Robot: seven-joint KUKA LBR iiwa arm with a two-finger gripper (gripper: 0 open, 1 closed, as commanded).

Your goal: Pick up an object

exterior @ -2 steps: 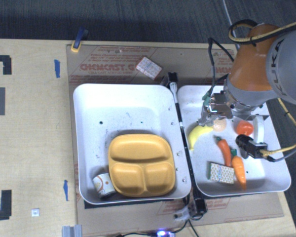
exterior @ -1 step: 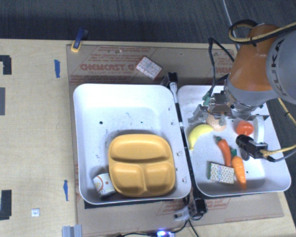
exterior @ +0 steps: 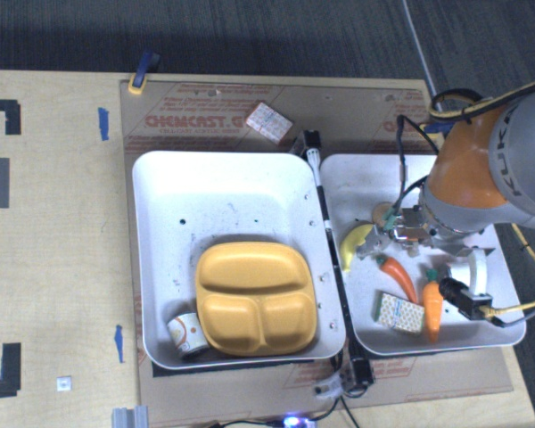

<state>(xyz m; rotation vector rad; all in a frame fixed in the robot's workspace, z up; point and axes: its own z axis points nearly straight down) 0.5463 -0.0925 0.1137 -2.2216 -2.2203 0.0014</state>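
The two-finger gripper (exterior: 408, 232) is hung low in the right white bin (exterior: 366, 175); whether anything's gripped can't be told tbh. A small orange toy carrot (exterior: 399, 277) is lying just below it, a yellow banana-like piece (exterior: 355, 242) beside. Best lined up squarely over one item, with neighbours avoided.

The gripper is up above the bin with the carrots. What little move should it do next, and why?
Probably a short drop straight down. The gripper hangs over the right bin, with a carrot just below it in the picture and a banana beside it. Nothing shows between its fingers, so lowering toward the carrot seems the likeliest next step.
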